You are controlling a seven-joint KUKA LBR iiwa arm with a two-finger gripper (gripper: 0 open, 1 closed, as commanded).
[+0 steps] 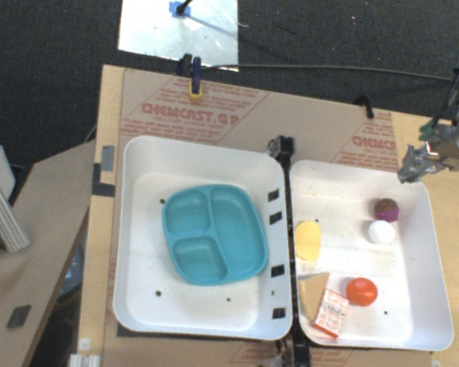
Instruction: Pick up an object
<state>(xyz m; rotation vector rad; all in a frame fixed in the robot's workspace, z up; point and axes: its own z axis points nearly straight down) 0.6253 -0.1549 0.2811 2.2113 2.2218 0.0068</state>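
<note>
Approach step: the end effector, its grip state impossible to tell here, hangs over the right bin's far corner, nearest the purple object and white ball; next it must descend onto one candidate.

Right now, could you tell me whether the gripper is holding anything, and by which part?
Nothing is held: the gripper hangs above the right bin's far rim, apart from the objects.
</note>
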